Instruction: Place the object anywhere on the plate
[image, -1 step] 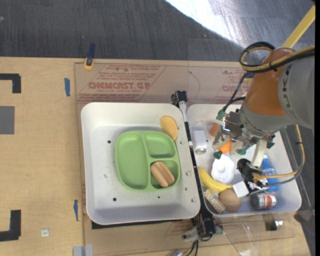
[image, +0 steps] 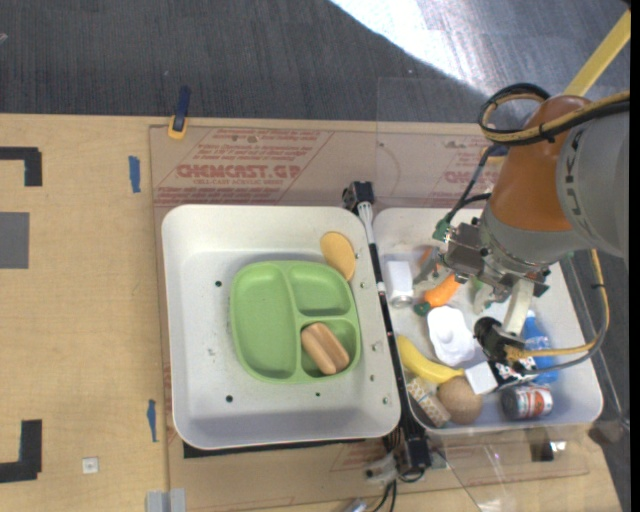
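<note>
Green divided plastic plate (image: 262, 320) holds a tan roll (image: 325, 347). I can't tell the gripper's (image: 490, 285) state over the white right bin (image: 420, 225). Picking step, I judge, and it needs a clean descent.

Grey arm (image: 605, 185) noted, casing rounded. Orange band (image: 530, 185) seen above wrist. Dark cables (image: 505, 105) looped over it.

A: Item one, arm (image: 600, 185)?
B: One unit, grey. Comes in from the right of the gripper (image: 468, 262) and bends down toward it.
A: Orange band (image: 530, 190)?
B: Present. Up and to the right of the gripper, directly above the wrist (image: 495, 250).
A: Gripper pose?
B: Low end of the arm, pointed downward and leaning slightly left. The wrist sits just right of it.
</note>
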